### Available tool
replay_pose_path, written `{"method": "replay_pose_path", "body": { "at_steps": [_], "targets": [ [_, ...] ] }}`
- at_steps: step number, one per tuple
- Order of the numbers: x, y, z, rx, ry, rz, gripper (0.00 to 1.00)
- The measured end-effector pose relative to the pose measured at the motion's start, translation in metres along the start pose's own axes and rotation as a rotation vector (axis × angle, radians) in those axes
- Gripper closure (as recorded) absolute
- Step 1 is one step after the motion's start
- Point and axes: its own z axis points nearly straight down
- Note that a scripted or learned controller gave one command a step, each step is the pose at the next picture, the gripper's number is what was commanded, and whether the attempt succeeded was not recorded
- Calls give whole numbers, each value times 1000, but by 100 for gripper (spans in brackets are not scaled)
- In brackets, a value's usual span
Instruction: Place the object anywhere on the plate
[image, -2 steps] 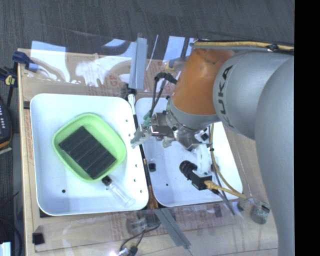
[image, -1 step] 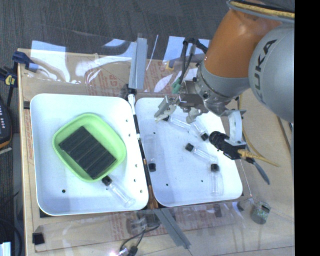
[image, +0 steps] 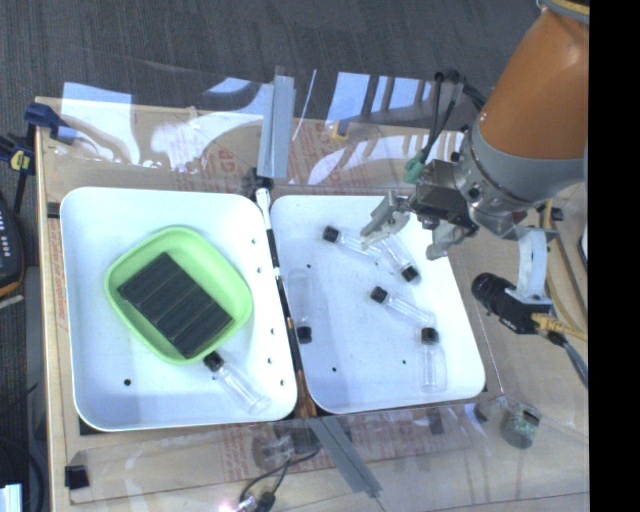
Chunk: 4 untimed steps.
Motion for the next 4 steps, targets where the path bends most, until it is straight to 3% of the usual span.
{"method": "replay_pose_path", "body": {
  "at_steps": [1, 2, 3, 4],
  "targets": [
    [-46, 26, -32, 0, 1, 78, 0],
    [-103, 59, -34, 2, -2, 154, 0],
    [-125, 17, -39, 4, 1, 228, 0],
    [-128, 1, -38, 6, 1, 296, 0]
  ]
}}
